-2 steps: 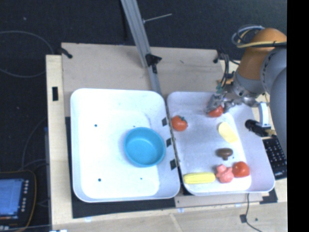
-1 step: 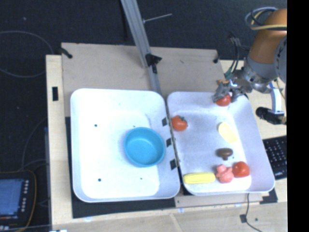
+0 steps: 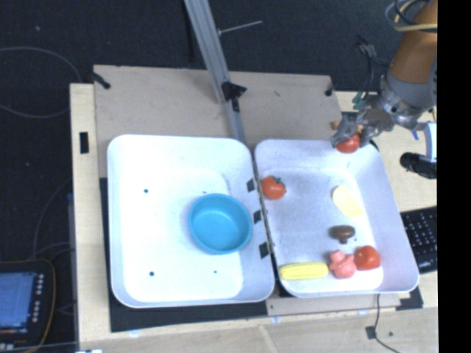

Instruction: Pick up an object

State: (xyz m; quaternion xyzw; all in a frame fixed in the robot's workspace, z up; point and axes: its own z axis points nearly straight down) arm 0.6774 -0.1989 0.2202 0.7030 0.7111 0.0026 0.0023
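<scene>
My gripper (image 3: 346,135) hangs over the far right corner of the right bin (image 3: 309,157). A small red object (image 3: 348,145) sits between its fingertips, and the gripper is shut on it. Lying in the right bin are an orange-red tomato-like piece (image 3: 273,188) at the left wall, a pale yellow piece (image 3: 347,201), a small brown piece (image 3: 341,233), a pink piece (image 3: 341,265), a red piece (image 3: 367,257) and a long yellow piece (image 3: 304,271) near the front wall.
The left bin (image 3: 147,168) holds a blue bowl (image 3: 219,223). A grey slanted pole (image 3: 210,46) rises behind the two bins. A black keyboard (image 3: 419,234) lies to the right of the bench.
</scene>
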